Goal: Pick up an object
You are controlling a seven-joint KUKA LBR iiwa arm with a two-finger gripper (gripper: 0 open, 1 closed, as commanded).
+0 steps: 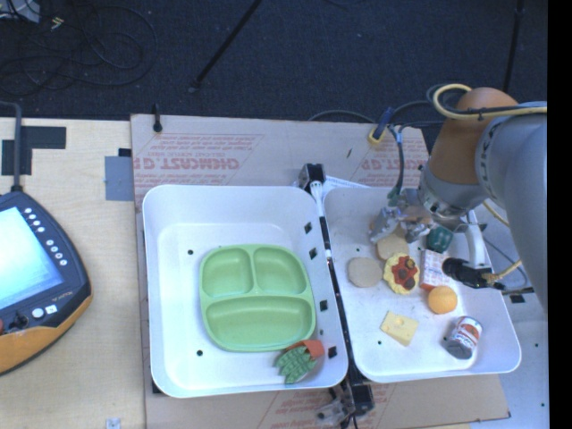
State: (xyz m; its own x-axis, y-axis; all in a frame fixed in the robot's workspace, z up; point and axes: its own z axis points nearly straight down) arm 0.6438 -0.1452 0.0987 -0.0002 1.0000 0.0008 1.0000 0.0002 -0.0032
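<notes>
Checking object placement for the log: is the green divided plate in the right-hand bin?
No, the green divided plate lies in the left bin.

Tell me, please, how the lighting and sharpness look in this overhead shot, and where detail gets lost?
In the camera view, light is bright and even on the two white bins, whose walls look nearly washed out; the floor behind is dark, hiding cable detail; the green plate is clear, while the small items near the gripper are soft and hard to identify; the tablet screen glares white.
</notes>
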